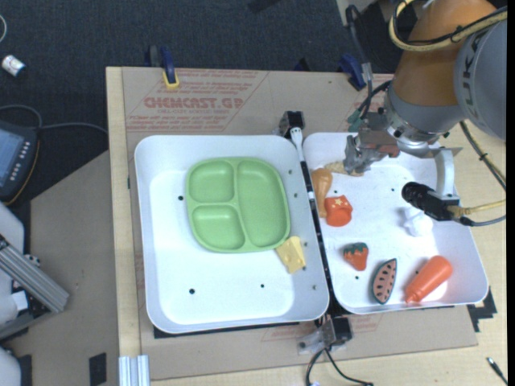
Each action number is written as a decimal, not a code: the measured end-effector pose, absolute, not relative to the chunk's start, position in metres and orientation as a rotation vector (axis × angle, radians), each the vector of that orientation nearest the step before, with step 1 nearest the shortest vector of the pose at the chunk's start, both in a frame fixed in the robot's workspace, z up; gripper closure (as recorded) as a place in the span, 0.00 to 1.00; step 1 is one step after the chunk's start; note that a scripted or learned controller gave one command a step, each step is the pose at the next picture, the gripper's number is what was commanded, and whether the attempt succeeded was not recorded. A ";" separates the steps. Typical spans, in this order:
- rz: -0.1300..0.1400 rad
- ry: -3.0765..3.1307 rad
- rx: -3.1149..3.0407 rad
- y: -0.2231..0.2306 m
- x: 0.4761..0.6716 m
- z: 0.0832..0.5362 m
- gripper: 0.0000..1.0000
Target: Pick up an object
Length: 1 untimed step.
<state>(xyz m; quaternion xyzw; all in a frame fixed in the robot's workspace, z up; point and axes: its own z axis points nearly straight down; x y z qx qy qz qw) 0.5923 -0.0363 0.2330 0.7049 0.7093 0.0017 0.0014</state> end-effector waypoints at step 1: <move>0.005 2.227 2.213 0.025 0.610 0.229 1.00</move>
